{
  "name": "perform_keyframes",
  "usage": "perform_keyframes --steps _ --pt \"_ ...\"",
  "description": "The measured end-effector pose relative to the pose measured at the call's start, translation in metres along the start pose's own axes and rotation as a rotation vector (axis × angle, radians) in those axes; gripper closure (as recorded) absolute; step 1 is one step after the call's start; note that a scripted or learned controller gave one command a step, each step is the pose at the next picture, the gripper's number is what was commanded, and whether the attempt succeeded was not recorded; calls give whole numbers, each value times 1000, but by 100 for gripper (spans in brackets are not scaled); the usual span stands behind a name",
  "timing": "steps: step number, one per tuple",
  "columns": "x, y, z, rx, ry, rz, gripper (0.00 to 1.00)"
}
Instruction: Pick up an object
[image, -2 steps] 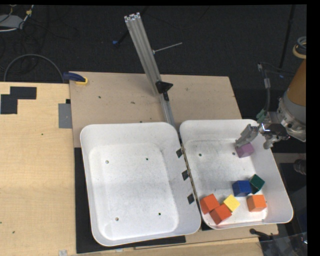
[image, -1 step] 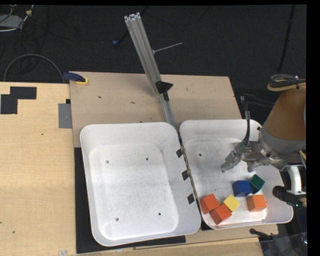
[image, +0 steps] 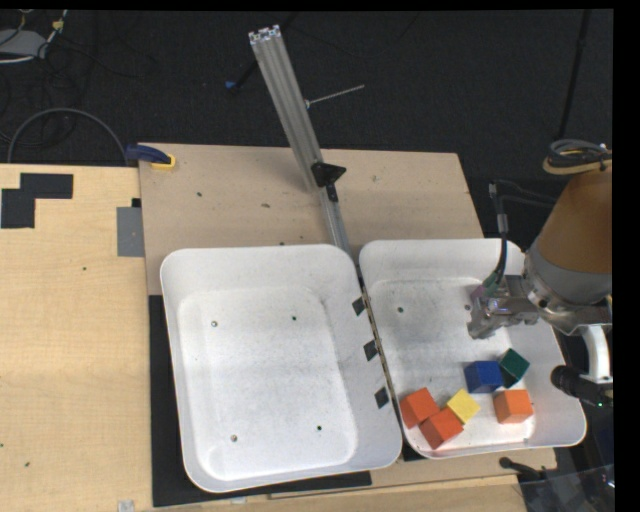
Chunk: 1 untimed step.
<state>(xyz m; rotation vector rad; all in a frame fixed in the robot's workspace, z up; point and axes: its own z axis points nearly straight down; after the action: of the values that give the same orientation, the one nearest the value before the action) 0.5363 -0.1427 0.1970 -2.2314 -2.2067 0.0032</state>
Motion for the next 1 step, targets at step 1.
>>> perform_keyframes --steps 1 --pt "-1 0 -10 0 0 6 100"
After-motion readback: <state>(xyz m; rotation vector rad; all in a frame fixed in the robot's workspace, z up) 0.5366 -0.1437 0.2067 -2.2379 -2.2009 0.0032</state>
